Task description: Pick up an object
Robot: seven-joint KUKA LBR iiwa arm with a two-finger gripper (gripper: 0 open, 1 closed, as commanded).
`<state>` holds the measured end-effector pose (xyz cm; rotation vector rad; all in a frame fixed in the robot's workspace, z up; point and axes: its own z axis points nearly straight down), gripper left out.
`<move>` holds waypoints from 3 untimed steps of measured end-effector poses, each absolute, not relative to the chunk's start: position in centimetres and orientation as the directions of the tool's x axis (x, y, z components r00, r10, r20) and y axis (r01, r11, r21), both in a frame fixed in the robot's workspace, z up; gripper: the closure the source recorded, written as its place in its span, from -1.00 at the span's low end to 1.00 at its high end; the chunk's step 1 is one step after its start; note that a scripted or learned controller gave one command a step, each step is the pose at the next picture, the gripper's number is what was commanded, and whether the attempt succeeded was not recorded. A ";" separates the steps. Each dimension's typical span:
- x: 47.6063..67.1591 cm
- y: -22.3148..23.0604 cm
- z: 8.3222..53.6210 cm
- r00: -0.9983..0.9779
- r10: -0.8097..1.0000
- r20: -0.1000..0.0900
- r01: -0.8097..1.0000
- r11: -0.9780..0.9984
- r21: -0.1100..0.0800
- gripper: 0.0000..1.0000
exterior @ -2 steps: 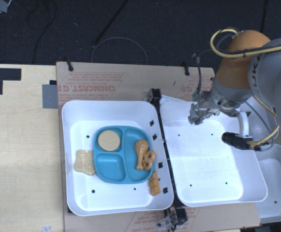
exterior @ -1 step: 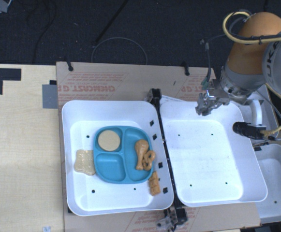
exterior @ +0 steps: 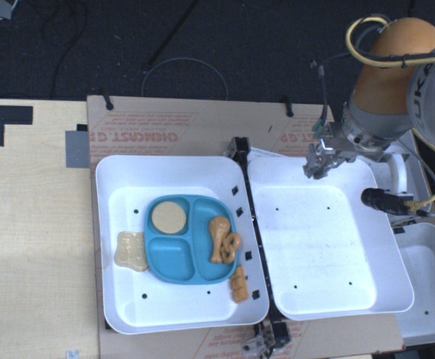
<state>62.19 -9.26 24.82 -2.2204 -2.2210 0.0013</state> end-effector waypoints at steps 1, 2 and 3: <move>61.9 -4.6 25.0 -0.004 1.000 0.002 1.000 0.004 -0.004 1.00; 60.4 0.3 25.5 -0.004 1.000 0.002 1.000 0.004 -0.004 1.00; 59.4 6.0 25.6 -0.003 1.000 0.000 1.000 0.003 -0.005 1.00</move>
